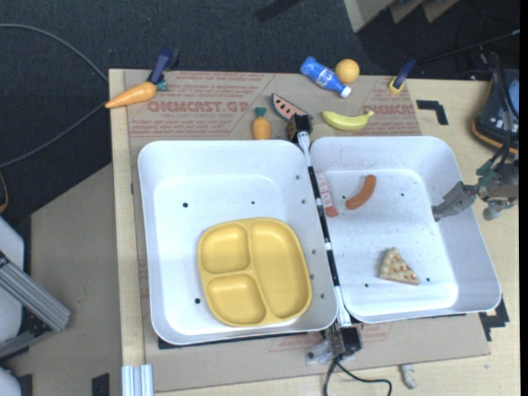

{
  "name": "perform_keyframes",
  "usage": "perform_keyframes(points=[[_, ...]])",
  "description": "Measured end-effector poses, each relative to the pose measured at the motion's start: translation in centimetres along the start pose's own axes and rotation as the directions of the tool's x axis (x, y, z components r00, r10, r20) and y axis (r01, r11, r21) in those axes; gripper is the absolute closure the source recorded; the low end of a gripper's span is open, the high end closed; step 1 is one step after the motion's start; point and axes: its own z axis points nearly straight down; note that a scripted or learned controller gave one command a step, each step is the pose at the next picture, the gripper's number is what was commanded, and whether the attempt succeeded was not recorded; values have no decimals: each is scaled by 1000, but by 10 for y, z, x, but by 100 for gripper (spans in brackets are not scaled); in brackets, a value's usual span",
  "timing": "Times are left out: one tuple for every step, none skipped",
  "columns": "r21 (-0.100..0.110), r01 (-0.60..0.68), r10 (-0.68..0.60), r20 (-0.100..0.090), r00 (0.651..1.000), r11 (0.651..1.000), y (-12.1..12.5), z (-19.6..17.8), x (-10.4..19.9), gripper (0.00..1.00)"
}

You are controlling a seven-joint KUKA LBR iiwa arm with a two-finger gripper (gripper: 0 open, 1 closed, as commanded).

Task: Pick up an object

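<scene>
In the left bin (165,180), near the front edge, sits a yellow divided plate (254,271) w/ three compartments. In the right bin (445,163), twd the front, lies a pizza slice (398,267), flat, well apart from the rest. Further back in that bin, a sausage (360,192) lies at a slant near the wall shared by the two bins. At the right bin's right rim, the pincer (462,198) hangs just over the edge, grey, apart from both food items; can't tell if it's wide or narrow, nothing seen in it. Beyond the bins, along the bench's back edge: a small carrot-like piece (261,127), a watermelon slice (285,106), a banana (347,120), a blue bottle (324,76) beside an orange ball (347,70). At the back left corner of the bench (99,246) lies a carrot (132,96).
</scene>
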Motion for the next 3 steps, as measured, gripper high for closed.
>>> perform_keyframes(points=[[-1, 2, -2, 0, 1000, 1000, 79, 52, 35, 0], [0, 1, -1, 0, 1000, 1000, 126, 98, 54, 0], [2, 0, 0, -1, 1000, 1000, 157, 199, 45, 0]])
